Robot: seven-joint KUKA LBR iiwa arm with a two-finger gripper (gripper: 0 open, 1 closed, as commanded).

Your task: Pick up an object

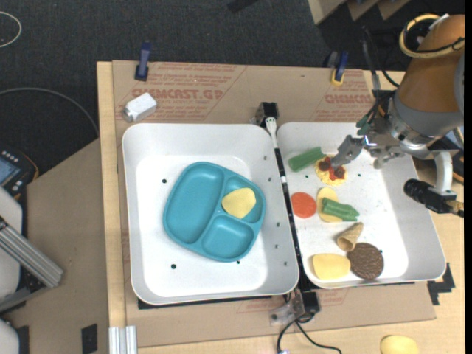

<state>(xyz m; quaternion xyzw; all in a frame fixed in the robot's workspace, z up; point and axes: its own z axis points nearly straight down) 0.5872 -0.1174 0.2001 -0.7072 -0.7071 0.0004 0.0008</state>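
Note:
My gripper reaches down from the right into the back of the right bin. Its tip is over a small yellow and red toy food piece. A green pod-shaped piece lies just left of it. Toward the front lie an orange-red disc, a small yellow piece and a green pepper-like piece. A tan cone, a brown round cookie and a yellow wedge sit at the front of this bin.
The left bin holds a teal divided plate with a yellow piece in its right compartment. A white block lies on the board behind that bin. Outside the bins, a yellow object lies at the front right.

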